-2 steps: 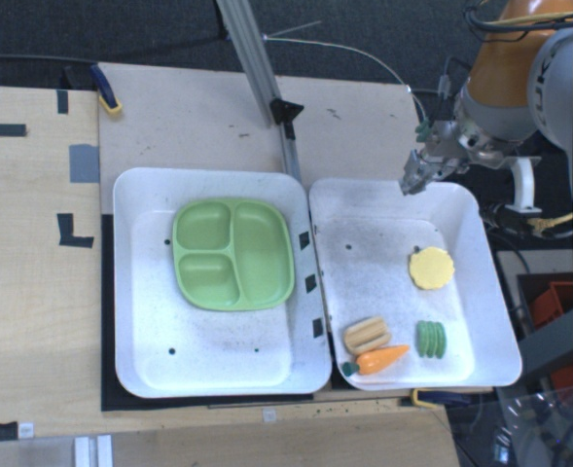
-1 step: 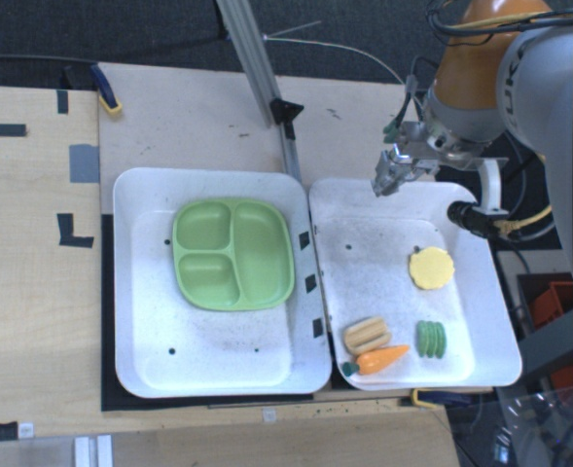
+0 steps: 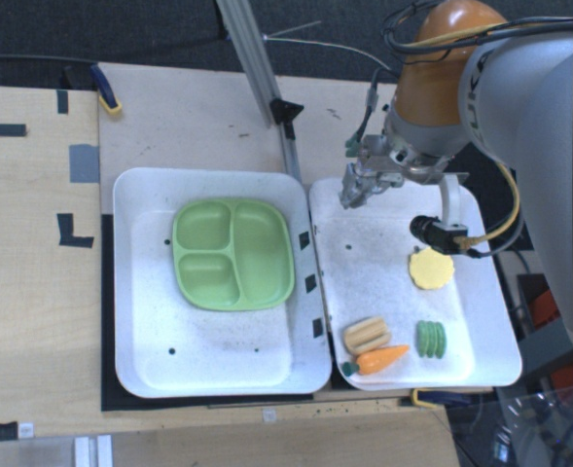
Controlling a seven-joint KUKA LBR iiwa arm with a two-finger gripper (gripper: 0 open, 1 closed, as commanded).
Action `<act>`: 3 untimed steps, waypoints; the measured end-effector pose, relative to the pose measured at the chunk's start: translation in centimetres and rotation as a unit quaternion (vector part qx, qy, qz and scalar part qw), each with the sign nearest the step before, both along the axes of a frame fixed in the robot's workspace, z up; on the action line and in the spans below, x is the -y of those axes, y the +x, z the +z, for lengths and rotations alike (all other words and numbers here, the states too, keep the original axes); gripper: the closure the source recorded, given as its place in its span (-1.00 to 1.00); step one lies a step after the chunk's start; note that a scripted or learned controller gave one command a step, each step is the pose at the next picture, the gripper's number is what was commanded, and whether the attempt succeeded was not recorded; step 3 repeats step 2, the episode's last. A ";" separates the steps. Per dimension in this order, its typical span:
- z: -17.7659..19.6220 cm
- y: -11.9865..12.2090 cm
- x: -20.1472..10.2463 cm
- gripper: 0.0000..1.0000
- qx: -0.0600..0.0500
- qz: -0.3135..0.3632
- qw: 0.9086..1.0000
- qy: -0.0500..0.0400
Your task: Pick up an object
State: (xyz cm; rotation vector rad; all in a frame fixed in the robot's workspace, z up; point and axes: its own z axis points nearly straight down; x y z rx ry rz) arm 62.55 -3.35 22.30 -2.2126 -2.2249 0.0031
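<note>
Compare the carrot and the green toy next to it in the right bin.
Colour: the carrot is orange, the green toy is green. Shape: the carrot is long and tapers to a point, the green toy is short, stubby and ribbed. Pose: the carrot lies slanted along the bin's near edge, the green toy points roughly away from that edge. Both lie loose in the right bin, apart from the gripper.

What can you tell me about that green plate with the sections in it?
The green plate is a pale, matte green tray that looks like plastic, squarish with rounded corners. Raised ridges split it into three compartments: two side by side on its far half and one wide one nearer the camera. It lies flat, right way up, slightly rotated, on the floor of the left white bin, toward the far side. Nothing rests in it, and the gripper is well away over the other bin.
</note>
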 end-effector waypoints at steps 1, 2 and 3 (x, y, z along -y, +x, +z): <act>1.1 -1.0 -5.2 1.00 0.001 0.001 1.000 0.001; 0.1 -1.7 -10.2 1.00 0.000 0.000 1.000 0.000; 0.1 -1.7 -10.2 1.00 0.000 0.000 1.000 0.000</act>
